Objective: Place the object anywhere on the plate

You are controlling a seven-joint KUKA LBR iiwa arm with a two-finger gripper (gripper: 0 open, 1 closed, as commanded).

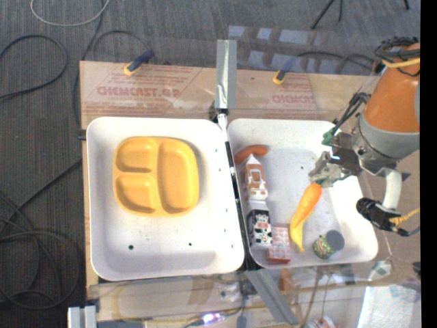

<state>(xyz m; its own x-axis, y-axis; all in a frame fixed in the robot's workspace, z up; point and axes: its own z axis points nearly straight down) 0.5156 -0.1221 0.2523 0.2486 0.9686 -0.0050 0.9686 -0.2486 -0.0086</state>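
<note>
Pincer (326, 171): finger state cannot be determined.
Carrot (304, 209): lies just below pincer, leafy end nearest.
Plate (157, 175): far left of pincer.
Procedure: centre over carrot body, then descend.

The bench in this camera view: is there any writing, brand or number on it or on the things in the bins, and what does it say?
"CHEMCAST GP": red print on the brown sheet behind the left bin.
Red print on the same sheet behind the right bin: same style, too blurred to read.
Bottle, black-and-white carton and small red box: labels too small to read.
Yellow plate, carrot: no text.
</note>
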